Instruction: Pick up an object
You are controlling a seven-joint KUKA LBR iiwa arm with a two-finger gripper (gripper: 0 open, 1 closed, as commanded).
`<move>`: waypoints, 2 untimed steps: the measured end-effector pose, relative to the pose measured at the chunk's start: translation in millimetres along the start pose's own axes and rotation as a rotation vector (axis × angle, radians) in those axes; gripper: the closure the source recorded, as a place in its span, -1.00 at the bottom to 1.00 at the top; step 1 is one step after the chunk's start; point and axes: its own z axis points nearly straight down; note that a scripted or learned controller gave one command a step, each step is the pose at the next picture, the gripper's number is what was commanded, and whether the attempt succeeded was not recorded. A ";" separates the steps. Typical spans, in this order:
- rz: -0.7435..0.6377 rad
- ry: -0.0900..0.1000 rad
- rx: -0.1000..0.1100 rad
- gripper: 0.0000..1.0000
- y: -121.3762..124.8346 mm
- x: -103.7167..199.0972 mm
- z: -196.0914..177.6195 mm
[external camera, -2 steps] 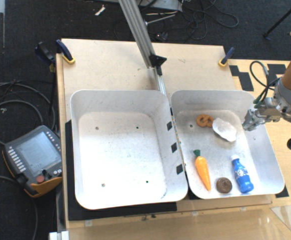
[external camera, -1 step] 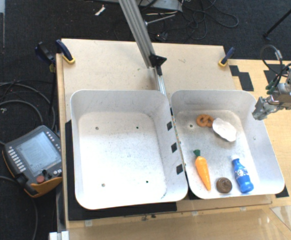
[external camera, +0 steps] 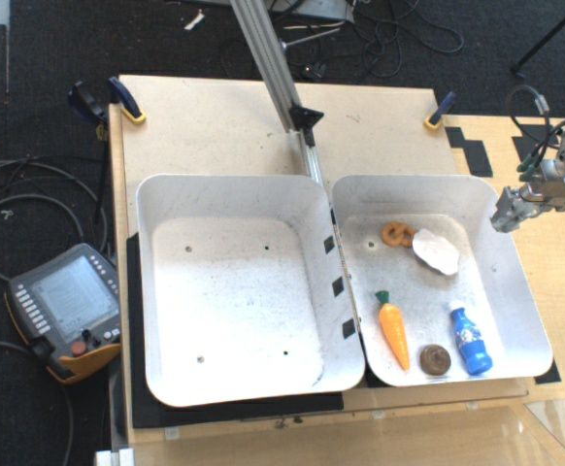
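Note:
The right bin (external camera: 504,260) holds a brown pretzel (external camera: 396,234), a white crumpled piece (external camera: 436,251), an orange toy carrot with a green top (external camera: 392,330), a round brown cookie (external camera: 436,359) and a blue bottle with a white cap (external camera: 469,338). My gripper (external camera: 511,209) hangs at the right bin's upper right rim, well to the right of the white piece and apart from every object.
The left bin (external camera: 166,212) lies beside the right one, with a metal rail (external camera: 268,51) slanting down to their shared edge. A teach pendant (external camera: 64,304) rests on the floor at left. Yellow clamps (external camera: 132,115) (external camera: 435,119) grip the bench's far corners.

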 end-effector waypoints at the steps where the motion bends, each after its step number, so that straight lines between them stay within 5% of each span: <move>1: -0.005 0.002 0.000 1.00 14.1 53.7 -5.5; 2: -0.005 0.002 0.000 1.00 33.0 102.6 -4.7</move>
